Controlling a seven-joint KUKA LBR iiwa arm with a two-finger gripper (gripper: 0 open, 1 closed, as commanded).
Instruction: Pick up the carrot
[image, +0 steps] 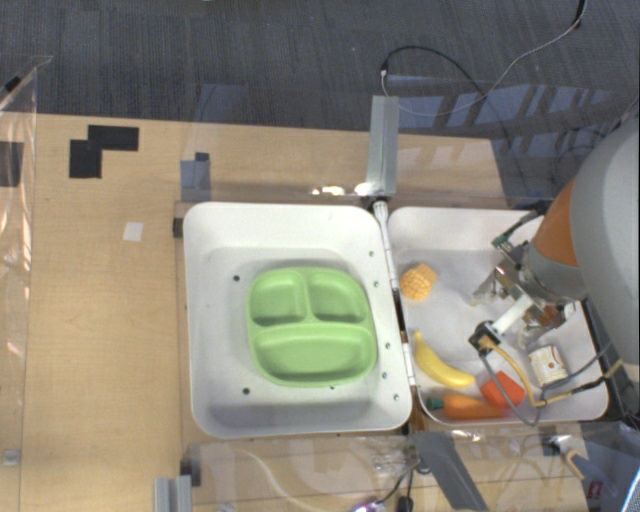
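Pale wood of the tabletop (100, 330) carries two white bins, and we see the carrot (472, 407) lying flat along the near edge of the right bin (500, 215), toward its near-left corner, with a banana (443, 366) just beside it and a corn cob (418, 282) further up the left wall. The end effector (500, 300) hovers mid-bin, apart from the carrot, and we cannot tell whether it is open or closed. We judge the pick not yet made: approach, grasp and lift all remain.
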